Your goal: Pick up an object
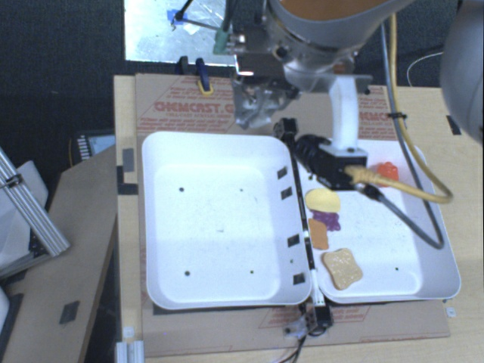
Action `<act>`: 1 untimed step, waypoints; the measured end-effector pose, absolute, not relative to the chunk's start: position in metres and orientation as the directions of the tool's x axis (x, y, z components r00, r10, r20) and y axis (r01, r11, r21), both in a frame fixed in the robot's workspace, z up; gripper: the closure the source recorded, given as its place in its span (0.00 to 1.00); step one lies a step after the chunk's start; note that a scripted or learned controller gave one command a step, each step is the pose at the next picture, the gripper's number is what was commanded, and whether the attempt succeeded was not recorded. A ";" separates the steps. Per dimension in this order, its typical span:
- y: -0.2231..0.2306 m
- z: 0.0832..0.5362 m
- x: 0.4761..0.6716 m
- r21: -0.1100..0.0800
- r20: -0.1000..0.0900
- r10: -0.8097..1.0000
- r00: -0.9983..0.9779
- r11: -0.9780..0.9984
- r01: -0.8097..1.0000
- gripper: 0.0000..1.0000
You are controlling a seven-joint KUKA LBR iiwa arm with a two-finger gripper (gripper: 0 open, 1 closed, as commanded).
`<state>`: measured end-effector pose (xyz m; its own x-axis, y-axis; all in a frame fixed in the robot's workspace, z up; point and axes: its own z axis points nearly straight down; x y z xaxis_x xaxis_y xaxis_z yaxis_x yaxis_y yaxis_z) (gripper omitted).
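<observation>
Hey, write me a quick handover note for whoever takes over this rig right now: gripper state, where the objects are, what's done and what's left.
Gripper: above the far edge of the bench, near the back corner where the two bins meet; nothing seen in it.
Objects: all in the right bin, along its left side: yellow piece, purple piece, orange piece, toast slice. A red-orange piece lies farther back, beside the black camera mount.
Done: nothing picked.
Left: lower into the right bin, grasp one object, lift it.

A dark floor (60, 59) surrounds the pale wooden surface (125, 112); a bright, perhaps metallic panel (162, 17) lies behind, aluminium framing (30, 210) at left.
</observation>
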<state>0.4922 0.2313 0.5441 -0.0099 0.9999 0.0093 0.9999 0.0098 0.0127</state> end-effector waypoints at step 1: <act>0.230 0.535 0.496 0.002 0.002 1.000 -0.005 0.005 1.000 0.00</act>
<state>0.4962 0.2304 0.5353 -0.0048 1.0000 0.0016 1.0000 0.0048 0.0020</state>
